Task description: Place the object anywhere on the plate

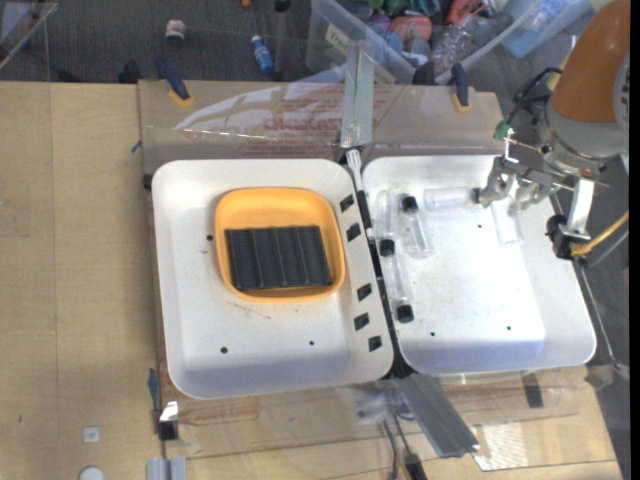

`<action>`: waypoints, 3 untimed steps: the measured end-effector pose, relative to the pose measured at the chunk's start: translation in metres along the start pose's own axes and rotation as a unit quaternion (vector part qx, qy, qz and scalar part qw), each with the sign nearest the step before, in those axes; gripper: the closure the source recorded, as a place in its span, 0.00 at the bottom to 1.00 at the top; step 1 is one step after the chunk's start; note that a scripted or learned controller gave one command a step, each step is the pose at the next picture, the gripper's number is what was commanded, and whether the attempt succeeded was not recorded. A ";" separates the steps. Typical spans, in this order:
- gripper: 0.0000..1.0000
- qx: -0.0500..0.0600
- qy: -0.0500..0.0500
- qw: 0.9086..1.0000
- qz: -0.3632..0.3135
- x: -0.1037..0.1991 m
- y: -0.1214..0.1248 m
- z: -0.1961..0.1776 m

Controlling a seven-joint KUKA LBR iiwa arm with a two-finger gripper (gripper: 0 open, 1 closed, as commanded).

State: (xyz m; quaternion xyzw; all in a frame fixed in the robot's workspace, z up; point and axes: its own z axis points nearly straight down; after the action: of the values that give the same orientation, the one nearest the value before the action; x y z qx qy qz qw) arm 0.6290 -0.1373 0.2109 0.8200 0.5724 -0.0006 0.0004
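Note:
An orange plate [228,215] sits in the left bin [190,338]. A black ribbed rectangular object [278,258] lies flat on it, covering most of its middle. My gripper [505,196] hangs over the back right part of the right bin [480,318], far from the plate. Its fingers [487,193] stand apart with nothing between them, so it is open.
A clear plastic bottle with a black cap [412,225] lies near the right bin's left wall, with another small black cap [403,312] further forward. A divider with black clips [362,268] separates the bins. A tub of toys [430,8] stands behind the bench.

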 end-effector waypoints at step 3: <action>1.00 -0.003 0.000 0.985 -0.174 0.038 0.027 -0.066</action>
State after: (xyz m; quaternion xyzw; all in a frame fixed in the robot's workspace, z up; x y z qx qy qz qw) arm 0.6673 -0.1107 0.2769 0.7077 0.7065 0.0013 0.0028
